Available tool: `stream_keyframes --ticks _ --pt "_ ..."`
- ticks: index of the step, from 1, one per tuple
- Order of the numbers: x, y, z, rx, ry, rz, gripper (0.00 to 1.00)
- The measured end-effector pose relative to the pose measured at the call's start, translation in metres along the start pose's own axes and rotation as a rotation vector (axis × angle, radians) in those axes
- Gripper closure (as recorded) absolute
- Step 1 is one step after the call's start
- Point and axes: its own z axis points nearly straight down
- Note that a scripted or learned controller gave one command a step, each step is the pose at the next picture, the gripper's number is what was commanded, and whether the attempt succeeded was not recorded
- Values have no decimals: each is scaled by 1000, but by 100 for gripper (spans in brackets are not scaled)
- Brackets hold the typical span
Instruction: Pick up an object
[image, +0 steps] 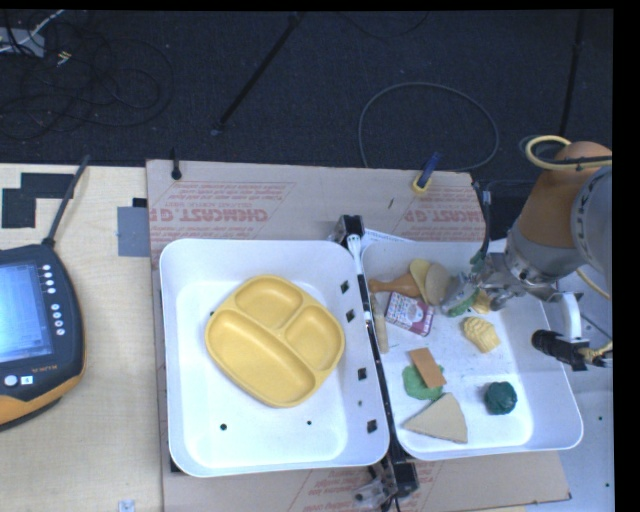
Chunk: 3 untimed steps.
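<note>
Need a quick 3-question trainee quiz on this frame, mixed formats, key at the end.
1. True or false: the yellow divided plate lies in the right bin.
2. Multiple choice: which item lies closest to the gripper? A) the dark green ball B) the yellow corn piece C) the tan wedge
3. Fill in: the orange slab rests partly on top of the ____ piece.

Key: 1. False, it lies in the left bin. 2. B. 3. Green.
</note>
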Motion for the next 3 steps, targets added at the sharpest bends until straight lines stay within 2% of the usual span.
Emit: stream_keyframes --ticks 1,2,3 --pt "-12 -37 11 0 1 2 0" --pt "49 -59 10 -1 -1 -1 0" --pt "105 6 8 1 -1 -4 0"
